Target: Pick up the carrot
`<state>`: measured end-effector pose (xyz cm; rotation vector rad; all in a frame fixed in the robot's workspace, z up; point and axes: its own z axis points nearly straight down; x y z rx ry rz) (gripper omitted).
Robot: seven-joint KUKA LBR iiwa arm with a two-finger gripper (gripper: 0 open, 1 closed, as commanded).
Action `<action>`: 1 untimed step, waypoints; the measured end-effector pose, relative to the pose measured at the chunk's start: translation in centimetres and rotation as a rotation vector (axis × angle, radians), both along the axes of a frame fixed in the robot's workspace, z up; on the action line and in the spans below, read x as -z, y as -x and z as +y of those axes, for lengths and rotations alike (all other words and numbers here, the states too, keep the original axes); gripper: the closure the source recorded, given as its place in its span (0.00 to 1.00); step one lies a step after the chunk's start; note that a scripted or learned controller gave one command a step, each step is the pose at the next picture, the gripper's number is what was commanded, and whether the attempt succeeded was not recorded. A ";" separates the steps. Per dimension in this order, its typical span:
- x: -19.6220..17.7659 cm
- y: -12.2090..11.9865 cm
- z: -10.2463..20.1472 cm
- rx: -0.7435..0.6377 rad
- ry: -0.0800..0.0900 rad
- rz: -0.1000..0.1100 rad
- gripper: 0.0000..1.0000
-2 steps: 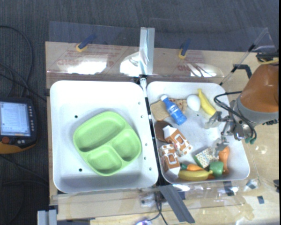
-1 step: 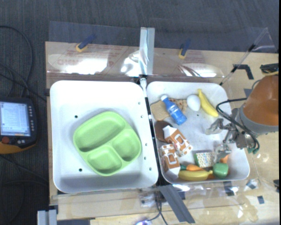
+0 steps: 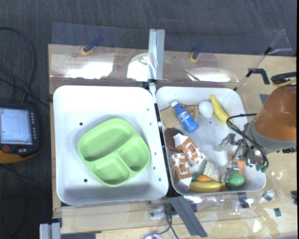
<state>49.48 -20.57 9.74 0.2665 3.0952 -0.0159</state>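
We see the carrot (image 3: 205, 179) low in the right bin (image 3: 241, 103), a small orange piece wedged between a yellow banana (image 3: 207, 186) and a patterned packet (image 3: 213, 171), near a green toy (image 3: 235, 180). It looks light, stiff and smooth, so we would grip across its middle. The gripper (image 3: 237, 159) hovers just right of it; whether its fingers are spread, we cannot tell.

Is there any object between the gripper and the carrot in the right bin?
Nothing visible stands between them. The gripper is low in the right bin, and the carrot lies close to its left, beside a patterned packet, above a yellow banana-like toy. A green toy sits under the gripper.
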 end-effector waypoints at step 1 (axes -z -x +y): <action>0.2 -2.0 5.3 0.063 -0.006 0.009 0.00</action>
